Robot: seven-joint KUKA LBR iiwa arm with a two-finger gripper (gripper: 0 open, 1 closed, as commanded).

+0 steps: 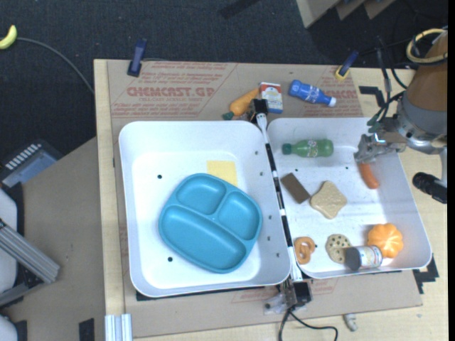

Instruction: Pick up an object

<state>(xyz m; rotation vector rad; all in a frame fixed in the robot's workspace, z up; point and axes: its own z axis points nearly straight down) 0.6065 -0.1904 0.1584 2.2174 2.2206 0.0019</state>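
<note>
My gripper [367, 155] hangs over the right edge of the right bin [419, 226], at the end of the grey arm with its orange band. Directly under it lies a small orange carrot [370, 176], its top end touching or just below the gripper tip. Also in the right bin are a green bottle [309, 148], a brown bar [293, 187], a bread slice [328, 199], a pretzel [304, 249], a cookie [337, 246], a small can [362, 256] and an orange pumpkin [384, 239].
The left bin [135, 190] holds a blue divided plate [210, 222] and a yellow cheese slice [222, 170]. Behind the bins lie a blue bottle [313, 93], a small carton [271, 96] and an orange toy [244, 103]. The bin walls meet along the middle.
</note>
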